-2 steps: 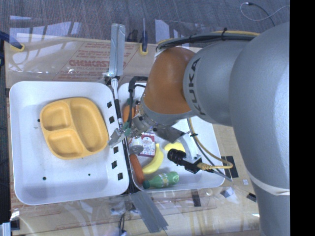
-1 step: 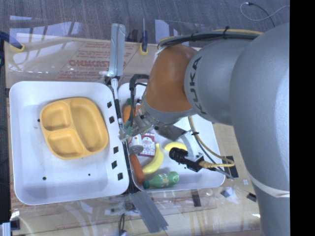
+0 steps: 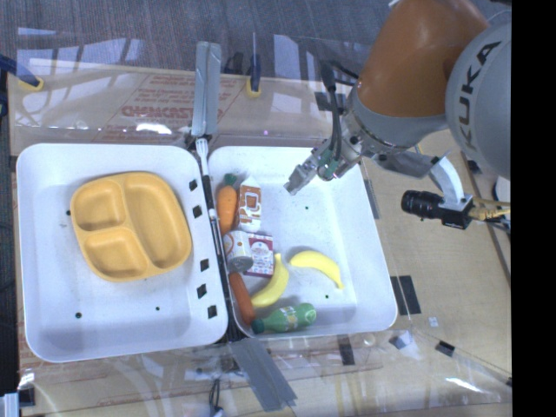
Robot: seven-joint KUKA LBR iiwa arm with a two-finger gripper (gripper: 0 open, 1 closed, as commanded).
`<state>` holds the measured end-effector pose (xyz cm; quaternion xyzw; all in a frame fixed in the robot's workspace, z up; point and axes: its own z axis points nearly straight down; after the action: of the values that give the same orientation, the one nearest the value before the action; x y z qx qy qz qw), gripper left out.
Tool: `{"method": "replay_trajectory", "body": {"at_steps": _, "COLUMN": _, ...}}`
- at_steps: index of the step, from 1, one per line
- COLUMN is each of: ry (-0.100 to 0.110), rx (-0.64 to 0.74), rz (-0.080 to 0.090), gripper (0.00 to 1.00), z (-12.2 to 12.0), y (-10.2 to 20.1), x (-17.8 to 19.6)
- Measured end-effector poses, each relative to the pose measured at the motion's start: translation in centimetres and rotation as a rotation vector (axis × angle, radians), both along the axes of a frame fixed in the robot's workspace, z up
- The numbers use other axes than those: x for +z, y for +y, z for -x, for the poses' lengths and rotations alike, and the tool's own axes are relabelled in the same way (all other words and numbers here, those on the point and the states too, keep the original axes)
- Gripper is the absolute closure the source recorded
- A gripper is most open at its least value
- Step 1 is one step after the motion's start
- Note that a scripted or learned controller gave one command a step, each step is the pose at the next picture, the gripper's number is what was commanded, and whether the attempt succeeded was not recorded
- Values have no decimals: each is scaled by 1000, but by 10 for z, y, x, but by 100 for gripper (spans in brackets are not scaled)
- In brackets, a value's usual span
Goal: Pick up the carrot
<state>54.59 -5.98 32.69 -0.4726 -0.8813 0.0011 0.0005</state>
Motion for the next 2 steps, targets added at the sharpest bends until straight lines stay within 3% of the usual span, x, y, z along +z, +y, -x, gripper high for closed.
{"method": "replay_trajectory", "body": {"at_steps": 1, "ry": 1, "rx": 0, "rz": 0, "gripper": 0, "z": 0, "y": 0, "x": 0}}
{"method": "replay_trajectory", "body": {"at_steps": 2, "ry": 8, "rx": -115, "rz": 0, "gripper": 0, "z": -28, "y": 57, "x": -105}}
